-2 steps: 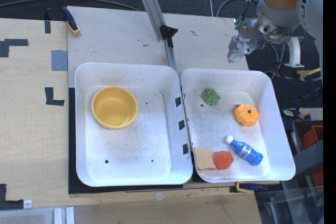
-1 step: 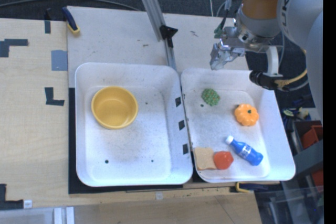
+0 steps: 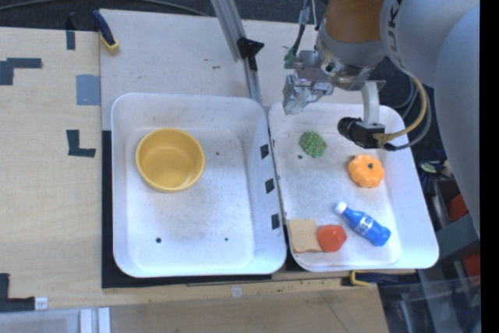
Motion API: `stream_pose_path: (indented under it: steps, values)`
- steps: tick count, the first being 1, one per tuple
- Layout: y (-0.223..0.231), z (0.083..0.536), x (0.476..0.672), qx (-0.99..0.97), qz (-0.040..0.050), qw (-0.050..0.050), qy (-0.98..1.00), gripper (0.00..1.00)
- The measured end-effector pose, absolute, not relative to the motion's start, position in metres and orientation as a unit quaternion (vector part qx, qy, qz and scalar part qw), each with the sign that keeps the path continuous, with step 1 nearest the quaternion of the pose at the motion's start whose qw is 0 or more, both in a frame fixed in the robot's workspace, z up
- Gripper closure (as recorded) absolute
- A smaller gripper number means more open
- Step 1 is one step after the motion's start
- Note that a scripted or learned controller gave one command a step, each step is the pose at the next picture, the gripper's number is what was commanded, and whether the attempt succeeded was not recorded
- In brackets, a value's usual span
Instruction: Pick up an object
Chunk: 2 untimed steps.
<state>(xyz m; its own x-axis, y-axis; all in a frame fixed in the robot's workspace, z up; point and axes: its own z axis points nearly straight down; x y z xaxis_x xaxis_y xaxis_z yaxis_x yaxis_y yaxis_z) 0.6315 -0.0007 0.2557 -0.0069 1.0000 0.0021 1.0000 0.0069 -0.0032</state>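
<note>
My gripper (image 3: 299, 100) hangs over the far left corner of the right bin (image 3: 413, 246), with its fingers apart and nothing between them. A green knobbly object (image 3: 313, 143) lies just in front of it in that bin. An orange pumpkin-shaped toy (image 3: 366, 171) sits further right. Near the bin's front lie a blue bottle with a white cap (image 3: 364, 224), a red object (image 3: 331, 238) and a tan slice (image 3: 303, 235) side by side.
A yellow bowl (image 3: 170, 159) stands in the left bin (image 3: 125, 246). A grey slanted pole (image 3: 226, 4) rises behind the bins' shared edge. The arm's black cable connector (image 3: 359, 130) hangs over the right bin's far side.
</note>
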Motion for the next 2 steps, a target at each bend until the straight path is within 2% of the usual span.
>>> stream_pose_path:
  steps: [1, 2]
  values:
    - [0.053, 0.244, 0.601, -0.705, 0.0016, 0.002, -0.709, 1.0]
    - [0.098, 0.229, 0.583, -0.705, 0.0016, 0.002, -0.709, 1.0]
